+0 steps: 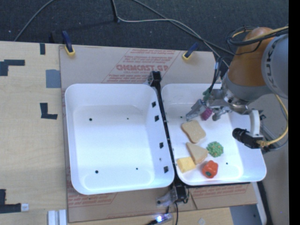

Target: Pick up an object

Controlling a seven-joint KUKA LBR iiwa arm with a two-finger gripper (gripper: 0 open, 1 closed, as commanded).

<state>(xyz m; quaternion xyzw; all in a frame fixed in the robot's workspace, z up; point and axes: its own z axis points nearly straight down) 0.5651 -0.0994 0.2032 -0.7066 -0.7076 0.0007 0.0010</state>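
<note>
My gripper [205, 112] is low over the back part of the right bin [248, 172]. Its fingers stand apart, and a small purple object [206, 113] lies between them without being clamped. Just in front of it lies a tan bread slice [193, 131]. Nearer the front of the same bin are a tan wedge [197, 152], a yellow cheese piece [185, 164], a green broccoli piece [215, 148] and a red pepper [210, 168].
The left bin [75, 125] sits beside the right one, with a black divider strip [161, 125] between them. Both rest on a cardboard sheet [140, 67]. Cables run across the dark floor behind, and a black cable connector [243, 137] hangs over the right bin's right side.
</note>
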